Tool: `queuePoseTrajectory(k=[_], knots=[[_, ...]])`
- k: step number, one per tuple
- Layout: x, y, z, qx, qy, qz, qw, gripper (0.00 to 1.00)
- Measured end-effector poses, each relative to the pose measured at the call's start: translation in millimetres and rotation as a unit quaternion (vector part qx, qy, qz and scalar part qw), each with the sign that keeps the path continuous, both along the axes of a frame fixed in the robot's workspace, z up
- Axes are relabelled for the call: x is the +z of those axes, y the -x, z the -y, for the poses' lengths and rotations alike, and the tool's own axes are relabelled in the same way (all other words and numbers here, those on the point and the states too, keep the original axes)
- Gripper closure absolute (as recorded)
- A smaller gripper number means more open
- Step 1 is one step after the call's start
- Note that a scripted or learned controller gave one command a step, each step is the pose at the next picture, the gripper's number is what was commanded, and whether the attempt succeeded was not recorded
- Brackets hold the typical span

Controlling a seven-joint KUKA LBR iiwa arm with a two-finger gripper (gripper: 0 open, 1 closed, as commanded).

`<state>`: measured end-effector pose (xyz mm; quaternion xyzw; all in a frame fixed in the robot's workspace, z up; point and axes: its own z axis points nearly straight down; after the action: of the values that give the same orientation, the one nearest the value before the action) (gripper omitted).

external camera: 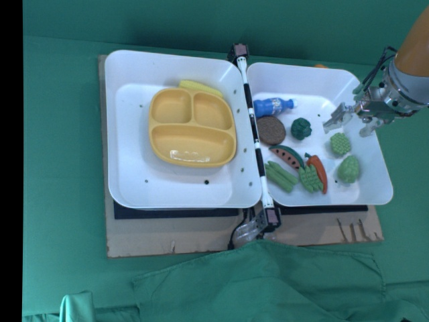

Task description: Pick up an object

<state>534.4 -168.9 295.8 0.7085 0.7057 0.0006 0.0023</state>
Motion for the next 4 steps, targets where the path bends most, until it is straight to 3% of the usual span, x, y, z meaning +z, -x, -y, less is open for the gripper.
queuePoseTrajectory(k=[1,2,3,4], knots=[[-6.8,-64.2,19.3,0.001,0.0019,0.002,1.0,0.0],[-12.0,-126.2,18.5,0.001,0.002,0.003,1.0,0.0],[-11.9,-123.7,18.8,0.001,0.0014,0.001,1.0,0.0],[-16.6,-167.7,18.3,0.001,0.0017,0.002,1.0,0.0]])
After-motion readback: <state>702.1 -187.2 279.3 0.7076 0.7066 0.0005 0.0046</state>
